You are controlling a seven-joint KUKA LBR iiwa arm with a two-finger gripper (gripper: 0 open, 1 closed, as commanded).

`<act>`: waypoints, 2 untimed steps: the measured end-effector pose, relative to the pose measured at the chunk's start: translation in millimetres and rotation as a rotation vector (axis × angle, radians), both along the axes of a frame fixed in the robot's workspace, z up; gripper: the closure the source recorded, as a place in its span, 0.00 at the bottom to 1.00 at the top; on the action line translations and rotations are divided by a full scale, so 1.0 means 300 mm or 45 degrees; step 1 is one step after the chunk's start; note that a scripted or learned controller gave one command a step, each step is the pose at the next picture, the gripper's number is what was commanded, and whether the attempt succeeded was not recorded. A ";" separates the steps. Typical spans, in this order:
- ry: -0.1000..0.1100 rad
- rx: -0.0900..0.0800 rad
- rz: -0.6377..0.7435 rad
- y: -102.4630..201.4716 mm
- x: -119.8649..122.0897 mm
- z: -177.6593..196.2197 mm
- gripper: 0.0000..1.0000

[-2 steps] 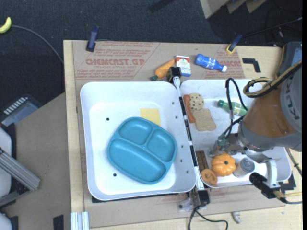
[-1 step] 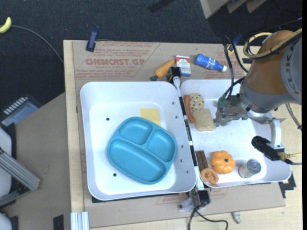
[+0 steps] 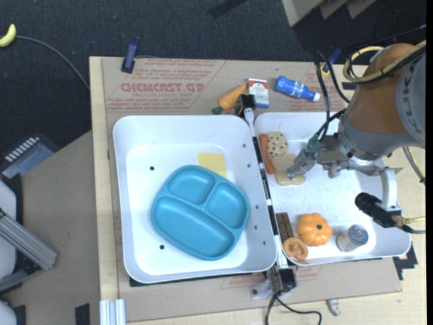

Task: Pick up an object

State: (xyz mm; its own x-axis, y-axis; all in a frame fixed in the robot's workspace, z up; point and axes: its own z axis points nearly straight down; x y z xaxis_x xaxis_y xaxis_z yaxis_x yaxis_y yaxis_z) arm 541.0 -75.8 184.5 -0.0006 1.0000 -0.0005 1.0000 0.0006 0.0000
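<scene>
The arm (image 3: 379, 107) reaches in from the right and stands over the right bin (image 3: 379, 249). Its pincer (image 3: 296, 172) hangs low at the left part of this bin, with the tips just above a pale flat piece (image 3: 284, 179) on the bin floor. Whether the pincer is spread or pressed together, I cannot tell, and I see nothing lifted by it.

Just beside the pincer, toward the bin's left wall, lie a round cookie (image 3: 275, 141) with dark dots and a reddish-brown strip (image 3: 268, 158). At the near edge of the same bin there is a small orange pumpkin (image 3: 314, 229), a doughnut-like ring (image 3: 295, 249) touching it on the left, a brown block (image 3: 284, 223) and a small round can (image 3: 354, 236) to the right.

The left bin (image 3: 132, 181) holds a blue divided plate (image 3: 199, 212) and a yellow square (image 3: 212, 162) behind it.

On the worktop (image 3: 162, 87) behind the bins lie an orange carrot-like toy (image 3: 232, 97), a small red and white carton (image 3: 258, 92) and a blue bottle (image 3: 295, 89) on its side.
</scene>
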 end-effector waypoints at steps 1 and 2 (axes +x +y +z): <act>0.004 0.001 -0.003 -0.062 -0.206 -0.214 0.00; 0.003 0.001 -0.003 -0.149 -0.209 -0.335 0.00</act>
State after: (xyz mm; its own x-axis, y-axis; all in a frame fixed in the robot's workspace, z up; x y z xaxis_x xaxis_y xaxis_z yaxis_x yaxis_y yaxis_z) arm 478.4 -120.5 84.1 0.0013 1.0000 0.0007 1.0000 -0.0013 -0.0024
